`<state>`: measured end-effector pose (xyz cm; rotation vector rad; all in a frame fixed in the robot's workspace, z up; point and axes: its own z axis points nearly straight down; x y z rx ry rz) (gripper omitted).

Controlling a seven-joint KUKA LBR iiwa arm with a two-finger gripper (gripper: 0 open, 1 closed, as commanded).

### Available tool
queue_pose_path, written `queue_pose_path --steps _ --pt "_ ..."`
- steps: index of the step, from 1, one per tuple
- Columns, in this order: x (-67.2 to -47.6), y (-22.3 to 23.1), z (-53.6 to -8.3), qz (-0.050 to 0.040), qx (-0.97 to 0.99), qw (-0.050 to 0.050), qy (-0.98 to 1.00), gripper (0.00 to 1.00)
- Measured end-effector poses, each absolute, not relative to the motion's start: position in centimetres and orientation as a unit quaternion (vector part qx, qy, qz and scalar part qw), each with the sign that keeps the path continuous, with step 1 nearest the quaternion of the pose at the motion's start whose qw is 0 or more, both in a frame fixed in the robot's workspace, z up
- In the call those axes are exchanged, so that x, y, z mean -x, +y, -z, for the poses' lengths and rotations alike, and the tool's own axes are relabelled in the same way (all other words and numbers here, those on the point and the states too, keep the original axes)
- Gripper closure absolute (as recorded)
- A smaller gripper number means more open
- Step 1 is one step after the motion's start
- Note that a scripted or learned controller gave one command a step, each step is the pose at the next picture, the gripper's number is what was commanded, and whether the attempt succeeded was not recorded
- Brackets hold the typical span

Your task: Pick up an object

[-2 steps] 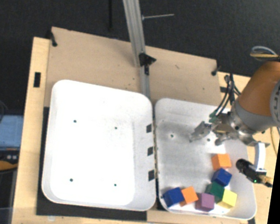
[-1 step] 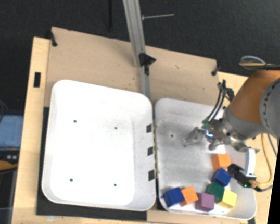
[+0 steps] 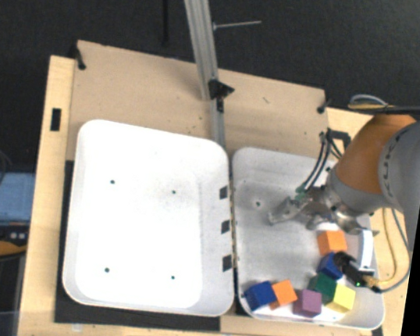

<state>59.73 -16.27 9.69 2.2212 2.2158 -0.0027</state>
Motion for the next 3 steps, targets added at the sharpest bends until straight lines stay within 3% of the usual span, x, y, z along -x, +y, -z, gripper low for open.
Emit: queue_pose_path --steps 1,3 --pt "-59.9 -16.3 -10.9 -0.0018 -0.71 0.003 0.705 1.0" --pt "-60.1 -17.2 -22.0 -0.0022 -0.706 0.003 0.708 1.0"
